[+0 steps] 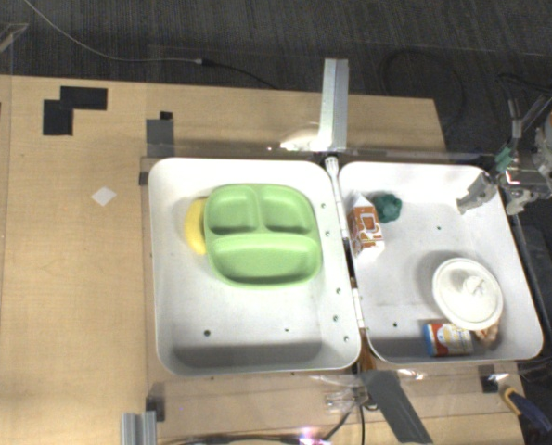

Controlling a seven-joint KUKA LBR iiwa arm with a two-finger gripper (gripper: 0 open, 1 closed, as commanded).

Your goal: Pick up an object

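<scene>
Gripper [484,193] at right bin [415,341] far right corner, hold state indiscernible. Nearest target: teal soft toy [385,207] by far left edge; light, squashy, pinch across middle.

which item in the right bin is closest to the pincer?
The teal lump at the bin's far side. The carton, white bowl and can lie farther from the pincer.
</scene>
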